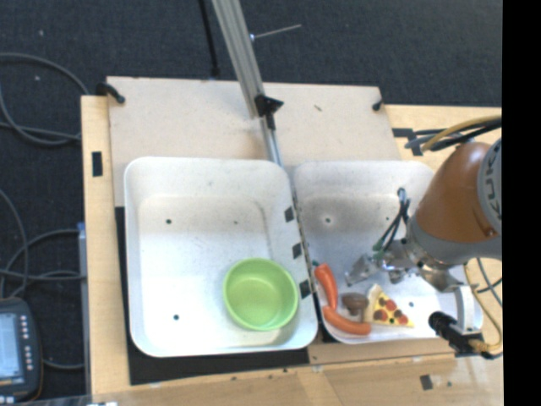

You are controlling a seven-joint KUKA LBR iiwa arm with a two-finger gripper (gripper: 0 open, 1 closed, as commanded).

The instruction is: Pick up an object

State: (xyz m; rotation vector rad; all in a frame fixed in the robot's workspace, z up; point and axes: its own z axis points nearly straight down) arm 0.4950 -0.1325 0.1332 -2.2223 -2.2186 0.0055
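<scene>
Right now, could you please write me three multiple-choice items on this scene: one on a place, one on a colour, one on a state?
1. Where is the green bowl?
A. left bin, near corner
B. right bin
C. on the bench outside the bins

2. What colour is the band above the arm's wrist?
A. blue
B. orange
C. white

3. How does the bowl stand?
A. upside down
B. on its side
C. upright, opening up

Key: 1 A, it sits inside the left bin by the near rim; 2 B, the band reads orange; 3 C, its hollow inside faces the camera.
</scene>
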